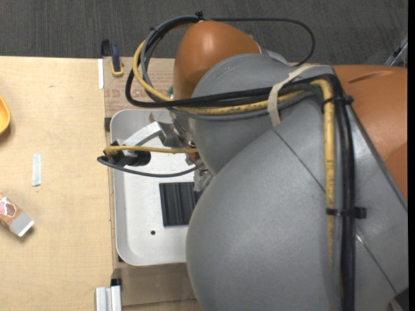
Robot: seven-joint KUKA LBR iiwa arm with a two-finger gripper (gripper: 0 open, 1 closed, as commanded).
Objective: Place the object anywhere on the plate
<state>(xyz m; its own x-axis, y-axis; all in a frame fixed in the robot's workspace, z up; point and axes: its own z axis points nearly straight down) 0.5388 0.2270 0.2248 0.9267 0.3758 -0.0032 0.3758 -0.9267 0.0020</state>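
Pale wood bench top [58,109] fills the left side of my feed, with dark carpet [65,11] beyond its far edge. One white bin [133,238] sits at centre, and I see its left wall and rounded near corner; the rest lies under the arm [272,193], whose grey shell and orange band crowd in from the right. A loop of black and yellow cables [155,96] runs around the wrist and trails low across the bin. Some grey metal hardware [170,131] pokes out below the wrist over the far part of the bin, but from this angle I cannot tell whether the gripper is released or clenched, or whether it has anything. A dark ridged block [176,204] lies flat on the bin floor, its right end hidden under the arm, with a small dark dot [153,232] near it. Out on the wood, well apart from the bin, lie a small white strip [36,170] and a red-and-white packet [13,216]. An orange curved piece [3,116] is cut off by the left edge. A blue clamp [115,56] sits at the bench's far edge.
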